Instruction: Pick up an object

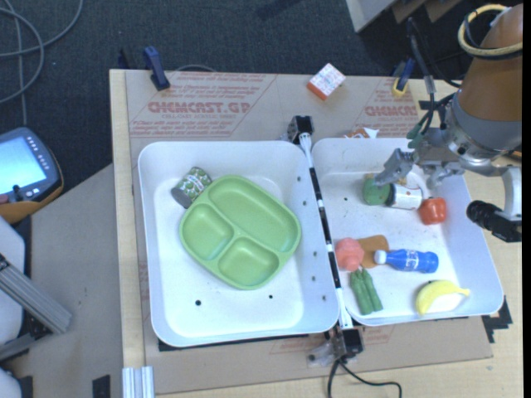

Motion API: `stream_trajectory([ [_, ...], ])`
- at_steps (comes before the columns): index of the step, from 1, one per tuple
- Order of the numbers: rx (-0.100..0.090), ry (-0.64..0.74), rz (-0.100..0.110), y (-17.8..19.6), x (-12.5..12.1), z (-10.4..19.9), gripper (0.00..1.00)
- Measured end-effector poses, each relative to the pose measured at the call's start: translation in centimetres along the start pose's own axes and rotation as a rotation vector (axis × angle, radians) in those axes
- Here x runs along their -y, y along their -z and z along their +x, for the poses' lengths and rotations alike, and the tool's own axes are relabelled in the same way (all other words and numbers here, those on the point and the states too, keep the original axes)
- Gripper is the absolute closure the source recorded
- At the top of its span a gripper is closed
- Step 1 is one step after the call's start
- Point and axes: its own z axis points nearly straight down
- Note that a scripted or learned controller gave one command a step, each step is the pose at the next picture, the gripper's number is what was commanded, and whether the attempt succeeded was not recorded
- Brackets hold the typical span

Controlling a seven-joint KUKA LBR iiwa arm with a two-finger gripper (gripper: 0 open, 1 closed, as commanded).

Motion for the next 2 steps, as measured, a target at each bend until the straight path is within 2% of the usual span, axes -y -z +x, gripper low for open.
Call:
stream_trajectory([
  [1, -0.001, -0.002, 0.012, -11.7, -1.5, -1.8, 0.00],
  [2, -0.001, -0.001, 0.002, -15.3, -5.7, -4.2, 0.00],
])
